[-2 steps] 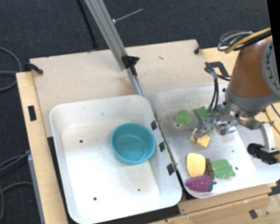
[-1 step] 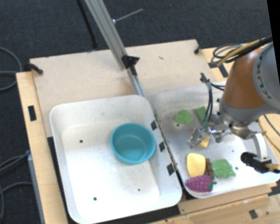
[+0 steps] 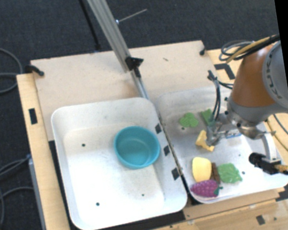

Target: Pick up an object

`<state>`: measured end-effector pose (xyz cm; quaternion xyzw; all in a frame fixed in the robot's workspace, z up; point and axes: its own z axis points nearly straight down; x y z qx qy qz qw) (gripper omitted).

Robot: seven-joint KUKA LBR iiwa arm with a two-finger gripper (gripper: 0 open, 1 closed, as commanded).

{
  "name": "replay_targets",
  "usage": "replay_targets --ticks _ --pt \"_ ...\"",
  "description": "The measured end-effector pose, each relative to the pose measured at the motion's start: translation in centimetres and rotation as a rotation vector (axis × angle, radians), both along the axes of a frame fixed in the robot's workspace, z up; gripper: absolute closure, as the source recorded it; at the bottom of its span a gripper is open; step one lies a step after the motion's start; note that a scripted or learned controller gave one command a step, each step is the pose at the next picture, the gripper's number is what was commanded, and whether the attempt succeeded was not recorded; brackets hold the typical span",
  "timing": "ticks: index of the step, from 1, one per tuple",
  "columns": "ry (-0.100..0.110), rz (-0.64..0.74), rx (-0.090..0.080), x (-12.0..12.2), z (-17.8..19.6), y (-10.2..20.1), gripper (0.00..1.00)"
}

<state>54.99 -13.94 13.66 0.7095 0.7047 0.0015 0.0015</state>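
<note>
The pincer (image 3: pixel 215 133) is down inside the right bin (image 3: pixel 264 187), right at a small yellow wedge (image 3: pixel 204 141) that lies just to its left; I cannot tell whether it is apart, together or clamped on anything — the wrist and cables cover it.

Just beyond the pincer lie two green leafy pieces (image 3: pixel 189 120). Nearer the camera from it, close together, are a yellow block (image 3: pixel 202 168), a purple grape bunch (image 3: pixel 205 187) and another green piece (image 3: pixel 229 173). Well off to its left, in the left bin (image 3: pixel 73 150), sits a blue bowl (image 3: pixel 136 146).

The likely trouble: the wedge is small and low, so the pincer may push it aside rather than take it, or nip only a corner and drop it on the way up. The neighbouring green piece stands close enough to be caught along with it.

The arm's orange-banded body hides part of the right bin's far side, and whether the pincer touches the wedge is hard to make out.
</note>
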Motion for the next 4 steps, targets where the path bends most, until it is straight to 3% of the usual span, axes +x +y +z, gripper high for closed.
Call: replay_targets --ticks 1,2,4 --pt "-0.004 0.011 -0.001 -0.2 6.3 0.2 1.0" --pt "0.002 0.011 0.0 -0.1 6.7 0.2 1.0" --pt "0.002 0.015 0.002 3.9 6.9 10.3 1.0"
